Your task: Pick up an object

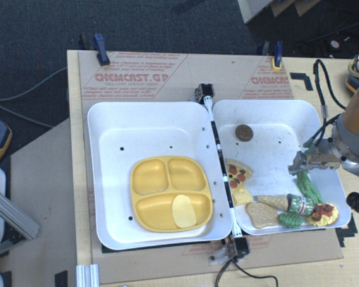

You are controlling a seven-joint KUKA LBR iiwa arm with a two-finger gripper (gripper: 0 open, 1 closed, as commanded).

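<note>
White plastic forms both bins. By the left bin's (pixel 102 160) front edge, a yellow divided plate (pixel 152 178) holds a pale oval disc (pixel 182 211). Along the right bin's (pixel 269 109) front edge lie a pizza slice (pixel 238 174), a bread piece (pixel 262 214), a green toy (pixel 311 190) and small toys too jumbled to name; a brown disc (pixel 244 133) sits near the back. Beside the right edge hangs the gripper (pixel 305 162), its state unreadable.

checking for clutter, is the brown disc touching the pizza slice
Apart. The camera view shows bare white bin floor between the brown disc and the pizza slice.
</note>
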